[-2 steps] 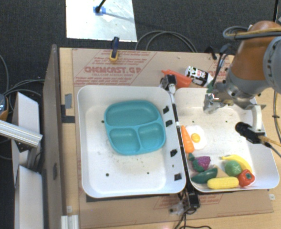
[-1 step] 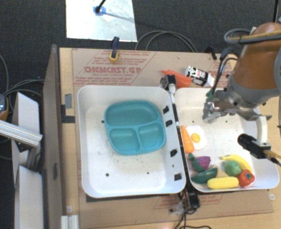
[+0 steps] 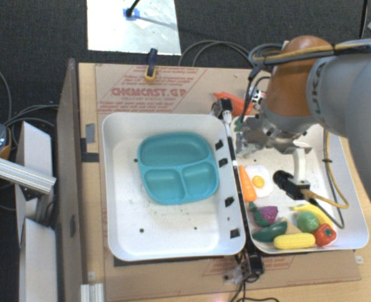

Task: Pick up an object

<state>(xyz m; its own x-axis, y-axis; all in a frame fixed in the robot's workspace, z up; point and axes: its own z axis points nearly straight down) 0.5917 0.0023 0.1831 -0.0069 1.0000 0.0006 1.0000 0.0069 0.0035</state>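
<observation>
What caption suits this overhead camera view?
Robot arm hovers over a bin of toy food; a teal tray lies in the other bin.

The table is carrying a printed cardboard sheet, with a left white bin and a right white bin sitting side by side on it.

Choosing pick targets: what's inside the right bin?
Right bin, near half: carrot, fried egg, purple piece, corn, tomato. The arm covers the far half; contents there unseen.

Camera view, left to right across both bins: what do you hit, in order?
teal divided plate → orange carrot → purple toy vegetable → yellow corn → red tomato
</observation>
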